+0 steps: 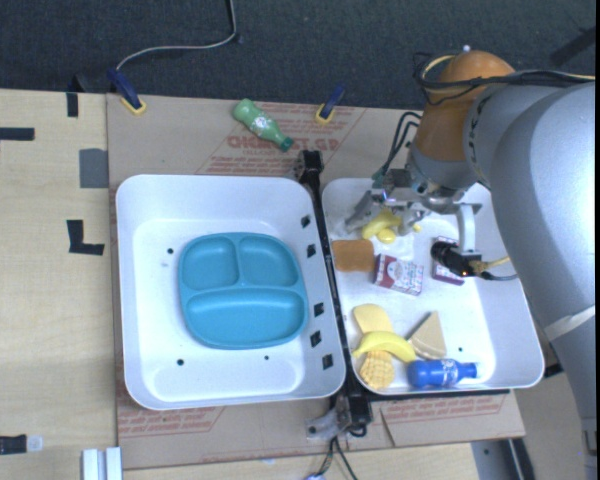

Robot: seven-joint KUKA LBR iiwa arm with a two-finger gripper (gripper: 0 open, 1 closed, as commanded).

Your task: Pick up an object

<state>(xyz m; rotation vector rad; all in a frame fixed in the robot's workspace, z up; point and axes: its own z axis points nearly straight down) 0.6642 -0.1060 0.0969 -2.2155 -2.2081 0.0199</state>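
Observation:
My gripper (385, 213) reaches down into the far part of the right bin (500, 318), its fingers spread open. A small yellow object (382, 231) lies just under and between the fingertips, resting on the bin floor. Close by are a brown block (352, 256) to its left and a maroon-and-white packet (398, 274) in front of it. Nearer the front of the bin lie a banana (382, 345), a waffle-like piece (377, 371), a tan wedge (430, 335) and a blue bottle (440, 373).
The left bin (145, 268) holds a blue divided plate (243, 290). A green bottle (262, 125) lies on the cardboard behind the bins. The arm's grey body (550, 198) covers the right bin's right side. A black clip divider (318, 268) joins the bins.

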